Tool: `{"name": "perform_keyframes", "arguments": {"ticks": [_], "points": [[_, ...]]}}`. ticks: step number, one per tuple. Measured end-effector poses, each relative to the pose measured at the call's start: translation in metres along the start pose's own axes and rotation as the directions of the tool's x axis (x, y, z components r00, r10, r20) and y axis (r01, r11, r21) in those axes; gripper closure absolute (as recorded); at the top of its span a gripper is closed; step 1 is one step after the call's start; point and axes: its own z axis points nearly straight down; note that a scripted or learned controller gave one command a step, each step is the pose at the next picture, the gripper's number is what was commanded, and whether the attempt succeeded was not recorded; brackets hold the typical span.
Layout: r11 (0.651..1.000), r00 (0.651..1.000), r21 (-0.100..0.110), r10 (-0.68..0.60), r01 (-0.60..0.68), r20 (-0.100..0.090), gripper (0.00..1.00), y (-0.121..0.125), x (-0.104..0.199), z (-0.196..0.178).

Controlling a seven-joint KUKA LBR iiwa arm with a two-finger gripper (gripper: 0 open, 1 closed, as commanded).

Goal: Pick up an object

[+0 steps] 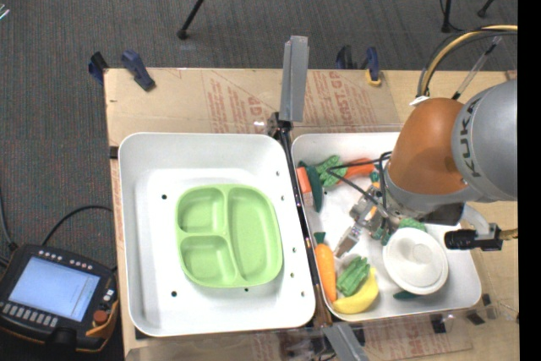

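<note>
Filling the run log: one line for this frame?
phase: reaching | gripper: over right white bin, holding nothing seen | nearest: orange toy carrot, yellow toy banana, white round bowl | left bin: green divided plate

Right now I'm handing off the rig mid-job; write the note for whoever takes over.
Gripper: low in the right bin, over bare floor left of the white bowl; nothing seen between its fingers.
Things: carrot, green toy and banana at the near left; another carrot and dark green toy at the far side.
Left bin: green divided plate.
Done: nothing lifted.
Left: grasp and raise one object.
</note>
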Motion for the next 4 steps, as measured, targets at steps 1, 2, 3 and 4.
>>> {"name": "perform_keyframes", "arguments": {"ticks": [1,2,3,4], "points": [[0.982,0.982,-0.001,0.187,-0.187,-0.006,0.0,0.029,-0.073,0.002],[0.969,0.969,0.001,0.247,-0.247,-0.008,0.0,0.007,-0.036,0.002],[0.962,0.962,0.002,0.272,-0.272,-0.009,0.0,-0.095,0.018,0.002],[0.99,0.99,0.0,0.14,-0.14,-0.011,0.0,-0.051,0.05,0.003]]}}
